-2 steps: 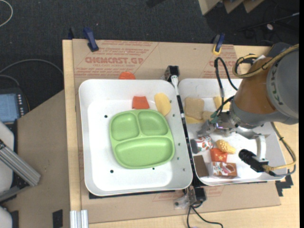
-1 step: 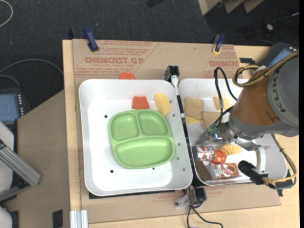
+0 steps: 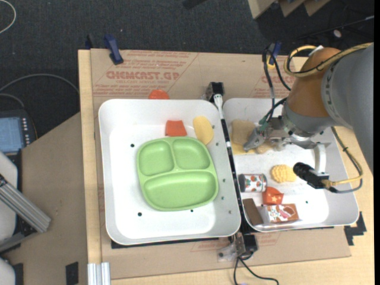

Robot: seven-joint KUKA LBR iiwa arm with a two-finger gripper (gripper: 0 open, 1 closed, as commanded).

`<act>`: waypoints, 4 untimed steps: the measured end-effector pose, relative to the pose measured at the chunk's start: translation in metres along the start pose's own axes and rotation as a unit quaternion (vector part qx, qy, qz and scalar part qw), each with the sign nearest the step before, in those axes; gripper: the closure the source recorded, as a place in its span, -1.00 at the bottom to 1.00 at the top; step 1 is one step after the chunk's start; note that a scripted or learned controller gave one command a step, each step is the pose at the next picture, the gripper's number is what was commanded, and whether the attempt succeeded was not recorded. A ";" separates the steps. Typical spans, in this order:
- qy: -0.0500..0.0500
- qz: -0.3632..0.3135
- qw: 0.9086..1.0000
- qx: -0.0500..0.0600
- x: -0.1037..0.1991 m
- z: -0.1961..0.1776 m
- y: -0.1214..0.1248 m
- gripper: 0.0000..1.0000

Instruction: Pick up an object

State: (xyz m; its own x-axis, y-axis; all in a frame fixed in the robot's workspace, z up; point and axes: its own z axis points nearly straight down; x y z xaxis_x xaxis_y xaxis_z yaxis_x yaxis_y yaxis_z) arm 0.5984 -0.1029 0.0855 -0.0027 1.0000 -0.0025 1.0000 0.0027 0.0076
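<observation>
The arm reached in from the right, and its claw [image 3: 259, 136] hung low over the back left part of the right bin [image 3: 338, 215], just above a pale tan object [image 3: 240, 133] lying against the bin's left wall. Whether the claw was open or closed could not be told. A yellow corn-like piece [image 3: 283, 173] lay nearer the front, apart from the claw, with small cartons [image 3: 254, 183] beside it. The left bin [image 3: 113, 159] held a green divided plate [image 3: 176, 173].

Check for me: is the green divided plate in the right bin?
No, the green divided plate lies in the left bin, with an orange block and a yellow piece beside its far edge.
</observation>
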 end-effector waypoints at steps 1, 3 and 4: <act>0.000 0.000 1.000 0.001 0.008 0.001 0.038 -1.00; 0.003 -0.002 1.000 0.001 0.066 -0.106 -0.008 1.00; 0.001 0.001 1.000 0.004 0.062 -0.099 -0.008 -1.00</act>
State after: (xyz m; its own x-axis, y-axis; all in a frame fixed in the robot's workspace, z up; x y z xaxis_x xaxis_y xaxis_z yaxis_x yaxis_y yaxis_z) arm 0.5894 -0.0405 0.1847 -0.0015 1.0000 0.0004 1.0000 0.0015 -0.0006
